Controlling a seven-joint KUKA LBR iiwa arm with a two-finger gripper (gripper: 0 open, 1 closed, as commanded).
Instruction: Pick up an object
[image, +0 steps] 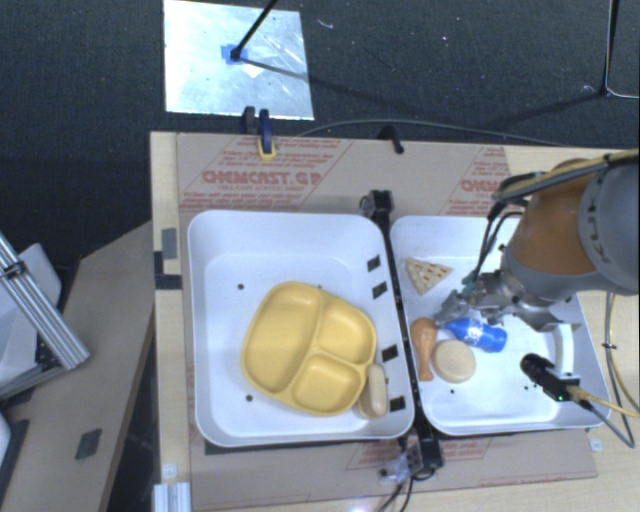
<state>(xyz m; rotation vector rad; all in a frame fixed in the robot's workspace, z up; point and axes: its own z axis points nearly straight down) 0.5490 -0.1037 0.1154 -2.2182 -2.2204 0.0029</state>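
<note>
My gripper (472, 302) hangs low over the middle of the right bin (470, 232), with the arm reaching in from the right. Directly below and touching its tip in the view lies a blue object (480, 335); I cannot see whether it is gripped. Beside it lie a round beige bun (453, 361) and an orange carrot-like piece (424, 345). A tan wedge like a pizza slice (427, 272) rests farther back in the same bin.
The left bin (230, 250) holds a yellow divided plate (305, 345) with a beige bread roll (374, 390) against its front right corner. A black divider with clips (390, 290) runs between the bins. Cardboard lies under both bins.
</note>
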